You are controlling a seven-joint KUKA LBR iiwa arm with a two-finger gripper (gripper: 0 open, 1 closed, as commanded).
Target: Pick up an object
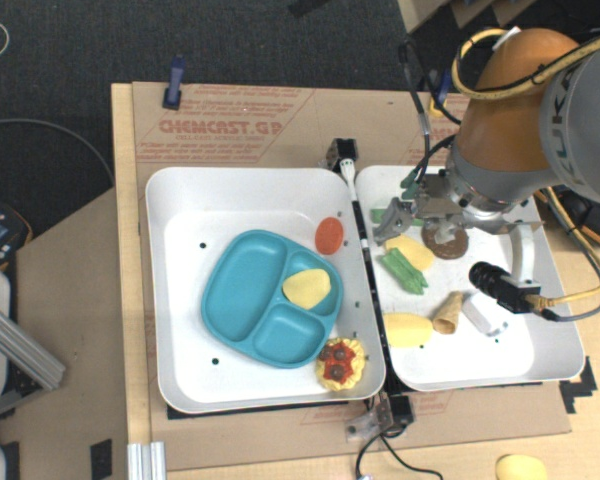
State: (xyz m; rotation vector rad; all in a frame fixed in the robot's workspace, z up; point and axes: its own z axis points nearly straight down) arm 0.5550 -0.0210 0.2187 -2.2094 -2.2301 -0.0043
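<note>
Green pea pod in the right bin: we are lowering the gripper just beyond it.
We cannot tell the pincer's state; we are aiming squarely, avoiding the yellow piece alongside.

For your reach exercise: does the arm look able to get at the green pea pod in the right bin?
Probably yes. The green pea pod lies uncovered in the right bin, just below the gripper, with nothing on top of it.

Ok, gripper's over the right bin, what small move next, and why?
Probably a short drop straight down. The gripper hovers at the right bin's left side, just above the green piece, with nothing visibly held; lowering should bring it around that piece.
</note>
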